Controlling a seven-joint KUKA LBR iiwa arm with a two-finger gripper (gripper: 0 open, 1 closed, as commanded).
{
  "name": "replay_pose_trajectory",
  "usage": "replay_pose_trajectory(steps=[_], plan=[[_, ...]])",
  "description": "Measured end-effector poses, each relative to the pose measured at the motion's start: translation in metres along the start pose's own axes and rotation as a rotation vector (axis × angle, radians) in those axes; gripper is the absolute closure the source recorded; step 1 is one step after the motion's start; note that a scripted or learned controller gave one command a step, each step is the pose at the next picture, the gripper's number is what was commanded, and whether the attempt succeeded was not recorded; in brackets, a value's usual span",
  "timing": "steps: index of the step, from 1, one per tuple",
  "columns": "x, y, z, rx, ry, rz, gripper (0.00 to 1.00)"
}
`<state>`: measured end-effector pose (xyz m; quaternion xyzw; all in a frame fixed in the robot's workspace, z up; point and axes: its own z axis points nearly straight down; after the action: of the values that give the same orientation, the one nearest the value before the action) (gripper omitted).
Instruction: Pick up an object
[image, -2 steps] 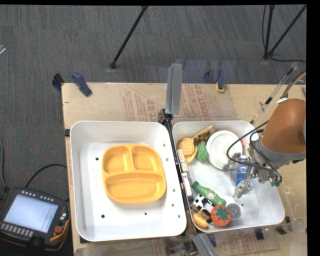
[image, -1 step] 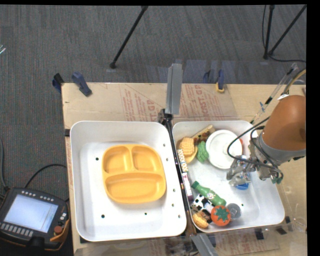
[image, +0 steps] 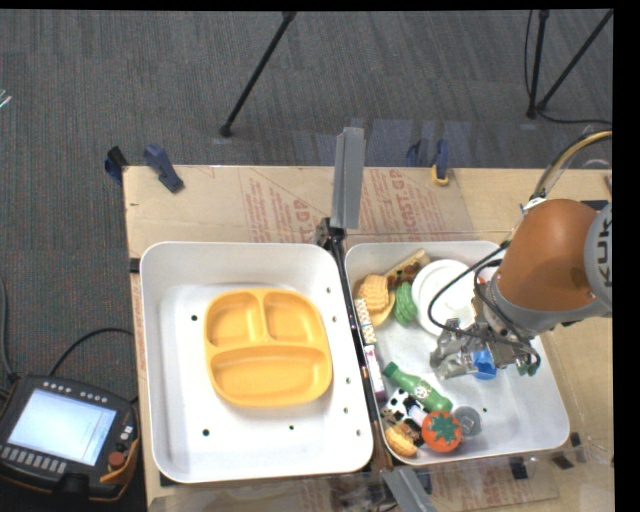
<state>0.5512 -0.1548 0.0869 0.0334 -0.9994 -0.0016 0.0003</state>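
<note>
My gripper (image: 462, 358) hangs low over the middle of the right bin (image: 545, 415), its metal fingers pointing toward that bin's left side, and from this slant I cannot tell whether they are spread or pressed together, nor whether anything sits between them. A small blue object (image: 485, 364) shows just beside the gripper body, on its right; whether it is part of my tool or a loose piece I cannot tell. Just behind the gripper, toward the bin's far edge, lies a white round plate (image: 438, 285), with a green toy (image: 404, 306) and a tan waffle-like toy (image: 374, 293) to its left, near the wall between the bins. Toward the near-left corner of the right bin I see a green bottle (image: 413, 385), a black-and-white piece (image: 399, 405), a red tomato-like toy (image: 441, 431) and a small grey disc (image: 467, 422) beside it. The left bin (image: 170, 420) carries a yellow divided tray (image: 268, 345) lying flat at its middle. A teach pendant (image: 60, 432) rests off the bench's near-left corner.
</note>
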Motion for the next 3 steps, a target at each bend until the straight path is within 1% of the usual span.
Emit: replay_pose_trajectory(steps=[1,2,3], plan=[[-0.015,0.068,0.000,0.000,-0.001,-0.063,1.00],[-0.015,0.067,-0.001,0.001,-0.001,-0.063,0.00],[-0.064,0.046,0.002,0.000,0.008,-0.229,0.00]])
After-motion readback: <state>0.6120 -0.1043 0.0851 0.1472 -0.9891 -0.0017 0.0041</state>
